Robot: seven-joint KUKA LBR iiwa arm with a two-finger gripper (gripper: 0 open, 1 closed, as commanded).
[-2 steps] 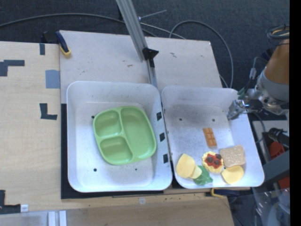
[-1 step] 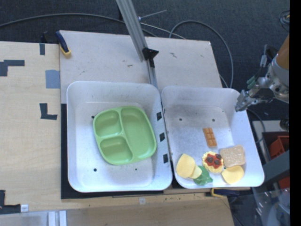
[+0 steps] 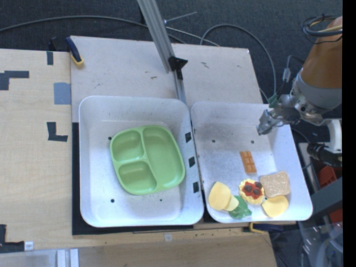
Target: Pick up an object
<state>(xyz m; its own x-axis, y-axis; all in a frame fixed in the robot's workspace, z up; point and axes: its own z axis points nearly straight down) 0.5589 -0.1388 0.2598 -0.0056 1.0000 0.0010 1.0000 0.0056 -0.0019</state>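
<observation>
The right bin (image 3: 222,121) holds toy food along its near edge. A small orange waffle piece (image 3: 248,161) lies in its middle right. Below it sit a yellow piece (image 3: 220,195), a green bit (image 3: 241,210), a round yellow piece with a red and black top (image 3: 252,190), a tan toast slice (image 3: 275,184) and another yellow piece (image 3: 276,206). My gripper (image 3: 266,123) hangs over the bin's far right part, above and behind the waffle piece, with nothing visibly in it.
The left bin (image 3: 94,149) contains a green divided plate (image 3: 147,159). A metal pole (image 3: 157,26) slants down to the divider between the bins. Cables run across the dark floor behind the bench. A blue and yellow clamp (image 3: 74,51) sits at the back left.
</observation>
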